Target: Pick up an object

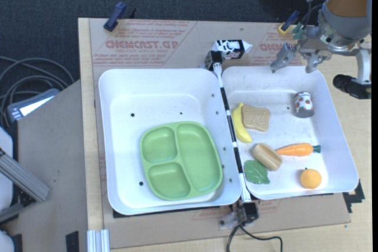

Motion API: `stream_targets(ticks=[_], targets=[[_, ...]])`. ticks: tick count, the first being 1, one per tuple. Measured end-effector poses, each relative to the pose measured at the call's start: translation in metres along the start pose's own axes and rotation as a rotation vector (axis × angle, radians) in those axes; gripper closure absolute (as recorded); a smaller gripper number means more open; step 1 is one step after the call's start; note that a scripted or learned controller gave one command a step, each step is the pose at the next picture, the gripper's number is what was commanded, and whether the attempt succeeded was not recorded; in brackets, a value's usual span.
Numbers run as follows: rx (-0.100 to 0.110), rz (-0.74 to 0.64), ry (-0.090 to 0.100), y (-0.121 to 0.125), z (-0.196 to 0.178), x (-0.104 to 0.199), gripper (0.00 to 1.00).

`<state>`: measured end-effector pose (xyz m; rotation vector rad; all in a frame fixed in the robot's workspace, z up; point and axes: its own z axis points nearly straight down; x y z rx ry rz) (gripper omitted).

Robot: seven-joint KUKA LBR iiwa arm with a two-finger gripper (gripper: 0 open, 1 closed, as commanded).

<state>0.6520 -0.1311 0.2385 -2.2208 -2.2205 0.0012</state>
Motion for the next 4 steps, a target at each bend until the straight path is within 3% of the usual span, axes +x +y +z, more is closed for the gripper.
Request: stream_targets(ticks=[1,2,3,4], targets=[[0.002,0.001,-0.001,-0.009,0.036,-0.057,0.00],[0.001,0.000,0.000,-0.029,0.128,-0.085,0.00],[-0.008,0.001,-0.004,-0.026,0.114,-0.086,1.00],[-0.003,0.001,-0.002,-0.027,0.116,-0.085,0.00]])
